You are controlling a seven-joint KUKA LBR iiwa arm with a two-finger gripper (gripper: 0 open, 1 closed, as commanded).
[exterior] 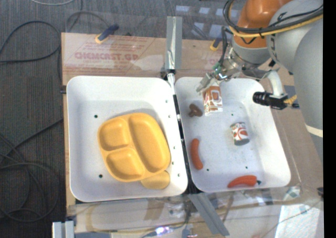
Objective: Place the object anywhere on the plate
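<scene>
Between gripper fingers: carton

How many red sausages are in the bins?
2. One sausage lies at the left side of the right bin, near the divider. The other sausage lies along that bin's near edge. The arm might hide more at the bin's far corner.

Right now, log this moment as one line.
gripper: over right bin, above carton | grasp: unconfirmed | plate: left bin, no object on it

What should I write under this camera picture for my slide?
Robot gripper above a small carton in the right bin; yellow plate waits left.
</scene>
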